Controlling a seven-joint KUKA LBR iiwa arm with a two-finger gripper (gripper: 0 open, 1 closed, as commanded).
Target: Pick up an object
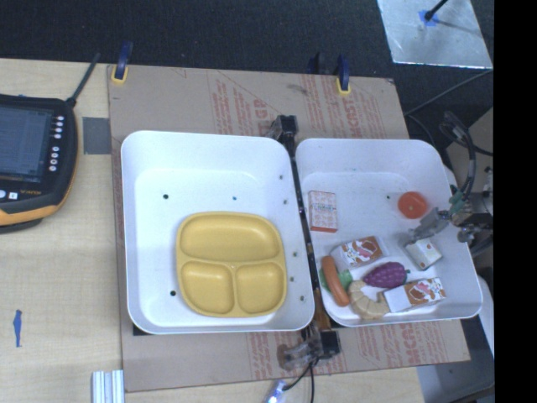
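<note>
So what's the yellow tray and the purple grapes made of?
The yellow tray looks like moulded plastic: one even colour, smooth rounded dividers, a soft matte sheen. The purple grapes are probably toy plastic or rubber, lumpy and evenly coloured, though they're too small to be sure.

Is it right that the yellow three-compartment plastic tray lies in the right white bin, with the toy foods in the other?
Not quite. The camera view shows the yellow three-compartment plastic tray in the left white bin; the toy foods, such as the purple grape bunch and orange carrot, lie in the right white bin.
</note>
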